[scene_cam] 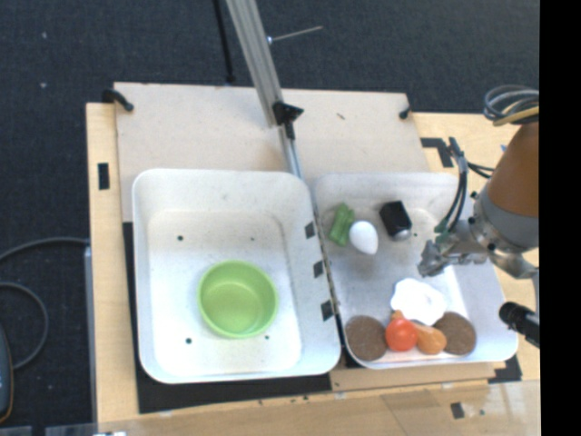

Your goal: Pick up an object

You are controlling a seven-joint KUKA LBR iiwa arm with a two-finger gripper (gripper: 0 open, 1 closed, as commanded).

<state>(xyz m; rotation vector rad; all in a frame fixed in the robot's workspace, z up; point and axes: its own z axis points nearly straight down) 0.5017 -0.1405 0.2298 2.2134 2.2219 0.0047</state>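
Right bin (472, 352) contents: white egg-shaped object (364, 237) beside a green item (340, 224), black block (395, 218), crumpled white piece (419, 300), red ball (401, 335), orange piece (430, 340), two brown discs (366, 335). Left bin (163, 198) holds a green bowl (237, 299). The gripper (434, 260) hangs over the right bin's right half, above the white piece; its opening cannot be made out, nothing visibly held. Arm cut off at right.

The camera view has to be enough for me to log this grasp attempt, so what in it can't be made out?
- Gripper: small and dark over the right bin; its finger state is unreadable.
- Arm: cut off by the view's right side.
- Brown disc: partly covered by the orange piece.
- White lump: too blurred to identify.
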